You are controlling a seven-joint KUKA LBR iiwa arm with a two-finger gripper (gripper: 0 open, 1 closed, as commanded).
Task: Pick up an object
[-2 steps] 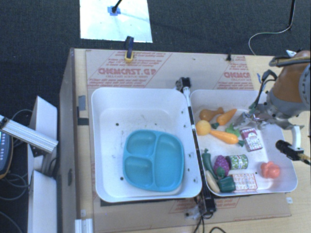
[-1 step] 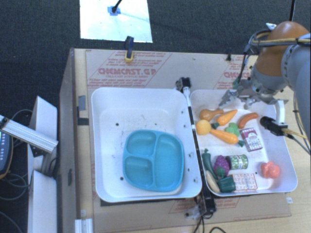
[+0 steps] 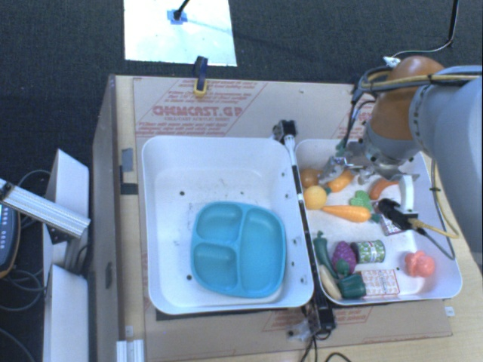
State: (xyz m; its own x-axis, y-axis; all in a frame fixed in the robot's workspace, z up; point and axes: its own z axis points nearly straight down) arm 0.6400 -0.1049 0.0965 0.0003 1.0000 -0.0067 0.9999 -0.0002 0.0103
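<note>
The right bin (image 3: 445, 277) holds several toy foods. A long orange carrot (image 3: 349, 213) lies in the middle, with a yellow lemon (image 3: 315, 197) to its left and a green piece (image 3: 361, 200) just above it. A small orange piece (image 3: 339, 182) lies at the bin's far side. My gripper (image 3: 353, 169) hangs low over that far side, right above the small orange piece, with the grey arm (image 3: 445, 111) and its orange band (image 3: 400, 89) behind it. Whether it touches anything is hidden.
Nearer the front lie a purple toy (image 3: 344, 256), a green can (image 3: 370, 251), a pink toy (image 3: 419, 263), a banana (image 3: 327, 280) and a printed card (image 3: 381, 281). In the left bin (image 3: 173, 164) rests a blue divided plate (image 3: 240, 249). A black clip (image 3: 285, 131) sits on the wall between the bins.
</note>
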